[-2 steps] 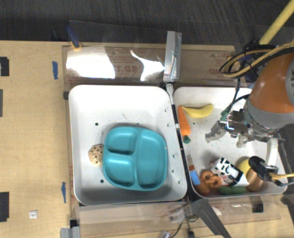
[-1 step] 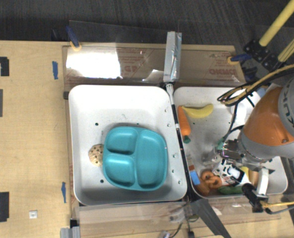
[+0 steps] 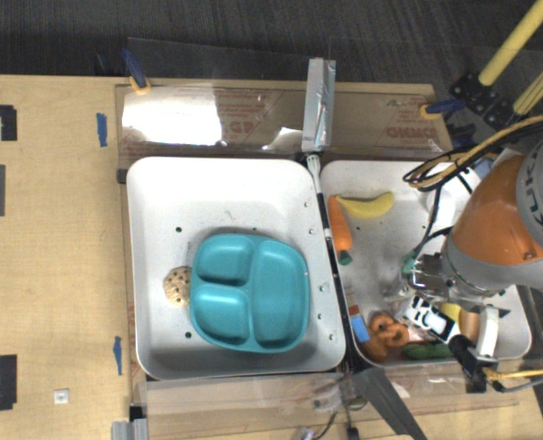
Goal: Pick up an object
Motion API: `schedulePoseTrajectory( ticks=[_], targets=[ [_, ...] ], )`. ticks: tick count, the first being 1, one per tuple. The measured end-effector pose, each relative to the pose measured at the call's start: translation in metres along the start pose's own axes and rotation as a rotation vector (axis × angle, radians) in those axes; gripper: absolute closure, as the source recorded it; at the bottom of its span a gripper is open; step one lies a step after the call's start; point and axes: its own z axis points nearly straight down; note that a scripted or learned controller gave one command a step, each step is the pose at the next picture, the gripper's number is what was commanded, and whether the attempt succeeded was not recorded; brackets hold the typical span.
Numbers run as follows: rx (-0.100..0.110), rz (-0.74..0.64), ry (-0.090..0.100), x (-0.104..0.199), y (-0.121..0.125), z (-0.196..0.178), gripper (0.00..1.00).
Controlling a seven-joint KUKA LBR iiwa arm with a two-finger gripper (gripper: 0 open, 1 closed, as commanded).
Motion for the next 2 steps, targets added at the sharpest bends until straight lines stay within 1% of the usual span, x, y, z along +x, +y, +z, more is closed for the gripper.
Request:
schedulePoseTrajectory(
  ticks=[1,2],
  targets=[
    [-0.002,0.099,0.001,0.02,-0.001,-0.199,1.0],
    [0.007,-0.22,0.0,0.042,-0.01,-0.154,1.0]
  ],
)
